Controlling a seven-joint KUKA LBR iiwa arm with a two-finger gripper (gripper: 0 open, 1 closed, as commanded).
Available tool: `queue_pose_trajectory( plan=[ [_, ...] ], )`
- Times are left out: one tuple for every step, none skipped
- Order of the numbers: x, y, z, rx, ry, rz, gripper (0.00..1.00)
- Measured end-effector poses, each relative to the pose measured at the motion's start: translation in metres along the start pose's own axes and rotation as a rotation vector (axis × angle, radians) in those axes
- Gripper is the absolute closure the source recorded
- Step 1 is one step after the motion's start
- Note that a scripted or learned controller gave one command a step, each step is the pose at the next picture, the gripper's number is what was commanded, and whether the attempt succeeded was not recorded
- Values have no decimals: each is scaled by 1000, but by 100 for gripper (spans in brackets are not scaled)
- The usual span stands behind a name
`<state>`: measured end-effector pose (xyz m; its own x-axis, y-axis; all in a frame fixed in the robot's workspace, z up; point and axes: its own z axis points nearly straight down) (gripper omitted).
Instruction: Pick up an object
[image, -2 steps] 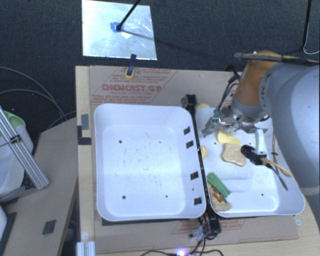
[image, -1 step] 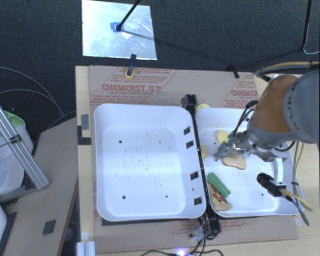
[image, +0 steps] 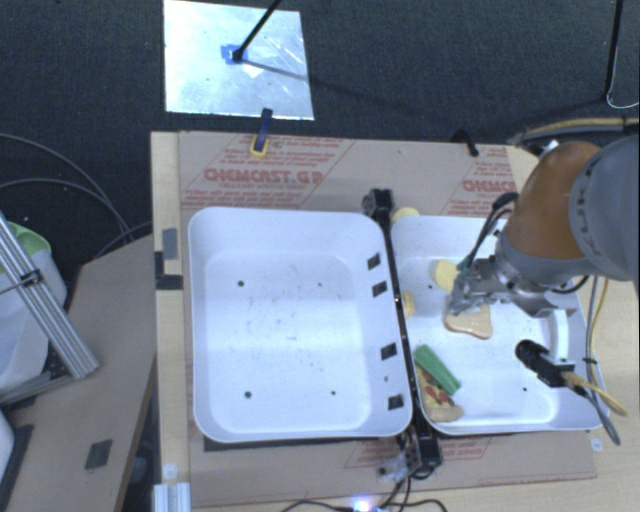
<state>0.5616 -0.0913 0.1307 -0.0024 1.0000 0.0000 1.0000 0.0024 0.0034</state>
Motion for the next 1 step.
queue_pose_trajectory(
  plan=[
    [8,63,-14,-5,-1,-4,100]
  ],
)
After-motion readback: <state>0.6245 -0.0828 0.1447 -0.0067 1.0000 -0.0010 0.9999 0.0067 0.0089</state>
